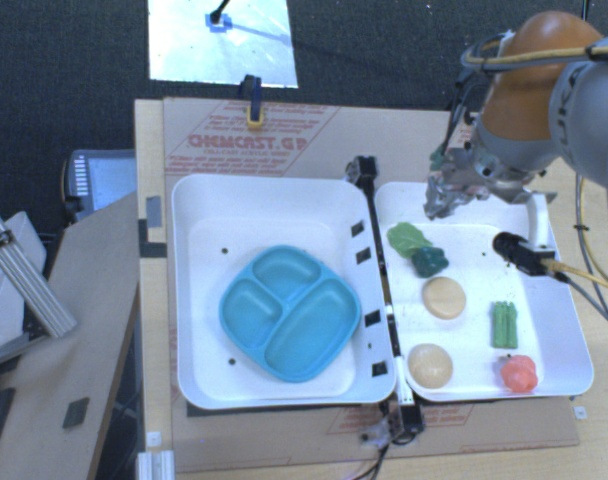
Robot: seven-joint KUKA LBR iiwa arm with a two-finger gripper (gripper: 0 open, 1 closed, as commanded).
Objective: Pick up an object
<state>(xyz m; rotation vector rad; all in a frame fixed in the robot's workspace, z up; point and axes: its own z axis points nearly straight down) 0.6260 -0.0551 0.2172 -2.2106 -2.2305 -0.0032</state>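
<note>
Camera view has the gripper [446,200] above the right bin's [564,313] far edge, its state beyond my telling, and dropping toward the light green piece [406,236] it could clip the dark green one [430,260] touching it.

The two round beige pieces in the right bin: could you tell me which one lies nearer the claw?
The upper beige round, beside the dark green piece; the other sits at the bin's front edge.

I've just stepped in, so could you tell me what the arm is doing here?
The gripper hangs over the far edge of the right bin, just above the light green piece, with nothing visibly held. Two tan discs, a green block and a pink item lie there. The left bin holds a blue plate.
</note>
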